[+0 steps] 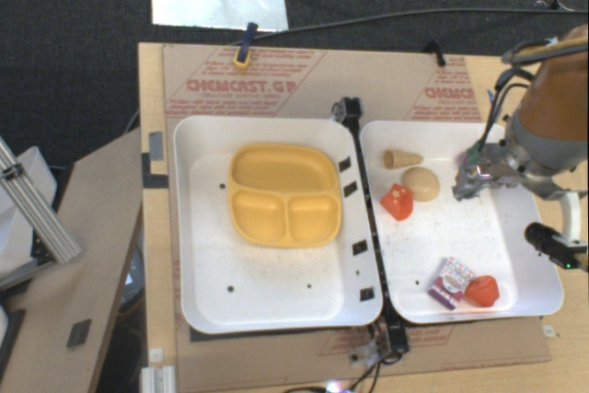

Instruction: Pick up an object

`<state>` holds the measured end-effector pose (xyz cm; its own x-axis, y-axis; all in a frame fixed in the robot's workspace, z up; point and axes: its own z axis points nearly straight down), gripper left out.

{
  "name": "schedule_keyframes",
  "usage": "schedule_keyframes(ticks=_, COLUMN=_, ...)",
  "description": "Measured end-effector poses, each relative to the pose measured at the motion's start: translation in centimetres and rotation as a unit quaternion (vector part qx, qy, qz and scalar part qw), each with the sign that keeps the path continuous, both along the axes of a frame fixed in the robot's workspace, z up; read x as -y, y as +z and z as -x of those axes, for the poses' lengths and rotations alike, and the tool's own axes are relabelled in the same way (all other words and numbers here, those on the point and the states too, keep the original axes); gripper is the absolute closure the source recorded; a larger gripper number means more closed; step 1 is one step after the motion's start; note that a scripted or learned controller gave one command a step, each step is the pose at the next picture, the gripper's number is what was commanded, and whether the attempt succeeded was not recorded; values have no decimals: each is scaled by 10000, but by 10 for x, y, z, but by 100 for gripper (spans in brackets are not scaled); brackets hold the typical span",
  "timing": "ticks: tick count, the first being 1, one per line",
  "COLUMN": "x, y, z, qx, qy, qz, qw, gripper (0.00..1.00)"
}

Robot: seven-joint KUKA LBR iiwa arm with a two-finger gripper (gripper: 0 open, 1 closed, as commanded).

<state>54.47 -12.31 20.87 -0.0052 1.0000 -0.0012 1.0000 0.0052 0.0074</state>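
Two white bins lie side by side on the bench. The left bin point(207, 290) holds a yellow tray point(283, 195) with three compartments. The right bin point(525, 281) holds five small things: a cone point(401, 158) at upper left, a tan ball point(422, 183) just below it, a red block point(398, 202) touching the ball's lower left, and, at the bin's lower middle, a purple packet point(451, 281) with a red ball point(482, 291) against its right side.

The arm enters from the right of the frame, and its gripper point(467, 182) hangs over the upper middle of the right bin. Nothing shows between its tips; whether the jaws stand open or closed cannot be told at this size.

The nearest candidate is judged to be the tan ball, which lies just left of the gripper, at almost the same height in the frame and apart from it. Being round, it has no long axis and sets no wrist angle. The cone lies up and to the left, its long axis nearly level in the frame, its tip seemingly pointing left. The packet's long axis runs aslant, from lower left to upper right. A grasp at the tan ball risks nudging the red block beside it.
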Motion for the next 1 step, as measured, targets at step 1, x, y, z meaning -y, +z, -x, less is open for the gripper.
schedule_keyframes(ticks=1, x=1, y=63, z=-8, qx=6, qy=2, qz=4, qw=10000, gripper=100)
